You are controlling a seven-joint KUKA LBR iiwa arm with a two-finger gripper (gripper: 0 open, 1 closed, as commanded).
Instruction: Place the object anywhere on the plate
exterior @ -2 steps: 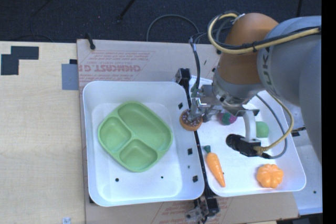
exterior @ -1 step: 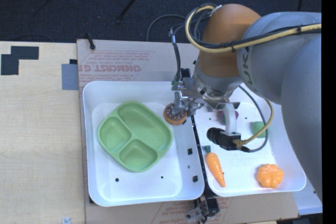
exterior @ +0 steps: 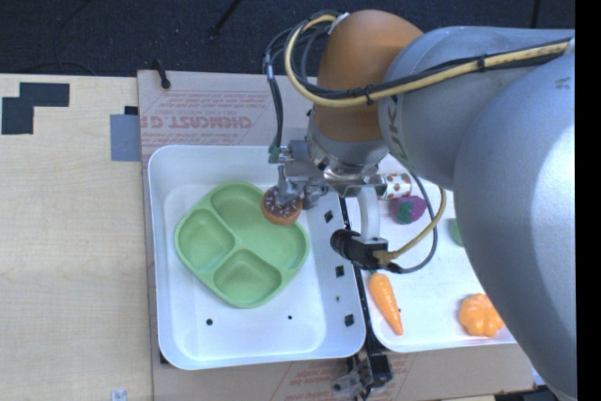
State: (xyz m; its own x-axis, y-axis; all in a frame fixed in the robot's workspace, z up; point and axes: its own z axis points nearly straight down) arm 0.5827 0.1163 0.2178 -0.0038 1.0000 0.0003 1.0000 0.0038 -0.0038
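Note:
A green plate (exterior: 239, 249) with three compartments lies in the left white bin (exterior: 178, 324). A small brown doughnut (exterior: 280, 208) with sprinkles hangs over the plate's upper right rim. My gripper (exterior: 283, 195) points down at that spot and is shut on the doughnut, whose lower half shows beneath the fingertips. The grey arm and its orange band reach in from the right above it.
The right bin (exterior: 427, 338) holds an orange carrot (exterior: 386, 301), an orange lumpy toy (exterior: 480, 316), a green and purple ball (exterior: 406, 208) and a small white die (exterior: 398, 186). The divider between the bins runs just right of the plate.

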